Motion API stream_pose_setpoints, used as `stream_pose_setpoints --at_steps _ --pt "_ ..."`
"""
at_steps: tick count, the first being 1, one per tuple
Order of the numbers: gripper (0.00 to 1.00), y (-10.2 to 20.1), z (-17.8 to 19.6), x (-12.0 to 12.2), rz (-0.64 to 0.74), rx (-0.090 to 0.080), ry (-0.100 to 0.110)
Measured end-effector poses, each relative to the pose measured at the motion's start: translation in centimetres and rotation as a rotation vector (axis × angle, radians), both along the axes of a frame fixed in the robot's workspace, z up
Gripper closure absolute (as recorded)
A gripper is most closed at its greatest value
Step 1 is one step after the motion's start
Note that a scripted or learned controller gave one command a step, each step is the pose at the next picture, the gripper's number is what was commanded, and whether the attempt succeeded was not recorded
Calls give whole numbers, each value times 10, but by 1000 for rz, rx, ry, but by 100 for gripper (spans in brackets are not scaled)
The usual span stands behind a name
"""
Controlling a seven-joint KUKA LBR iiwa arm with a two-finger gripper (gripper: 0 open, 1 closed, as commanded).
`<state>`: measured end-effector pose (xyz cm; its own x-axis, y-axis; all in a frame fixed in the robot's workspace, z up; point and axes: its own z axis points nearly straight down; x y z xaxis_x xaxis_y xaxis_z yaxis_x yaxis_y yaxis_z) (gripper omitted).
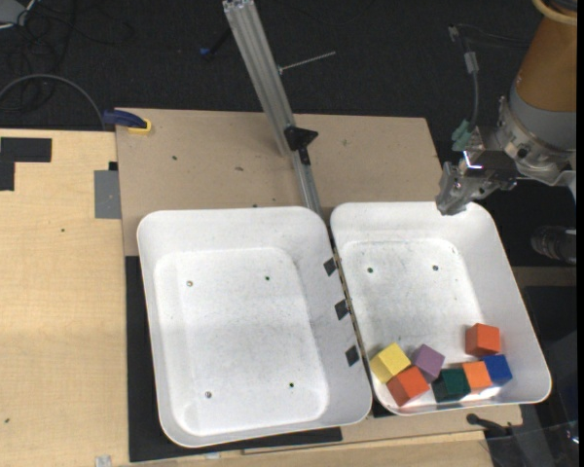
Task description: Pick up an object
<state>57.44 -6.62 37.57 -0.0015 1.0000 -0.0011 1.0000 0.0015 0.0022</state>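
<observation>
Several small coloured blocks lie in the near corner of the right bin (pixel 409 232): a yellow block (pixel 390 360), a purple block (pixel 428 359), a red-orange block (pixel 407 385), a dark green block (pixel 452 384), an orange block (pixel 477 374), a blue block (pixel 498 368) and, slightly apart, a red block (pixel 483 339). My gripper (pixel 454 197) hangs over the far right rim of that bin, well away from the blocks. Nothing shows between its fingers.
The left bin (pixel 175 232) sits beside the right one, joined by black clips. A slanted aluminium rail (pixel 268 76) rises behind the bins. A wooden board (pixel 39 290) lies at the left. The arm (pixel 545 76) enters from the upper right.
</observation>
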Motion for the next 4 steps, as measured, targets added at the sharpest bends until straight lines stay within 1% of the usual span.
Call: stream_pose_setpoints --at_steps 1,2,3,4 --pt "100 69 66 12 5 1 -4" --pt "100 86 -30 -24 1 1 15" --pt "100 86 -113 -15 -2 0 15" --pt "100 24 -165 -18 -4 1 6"
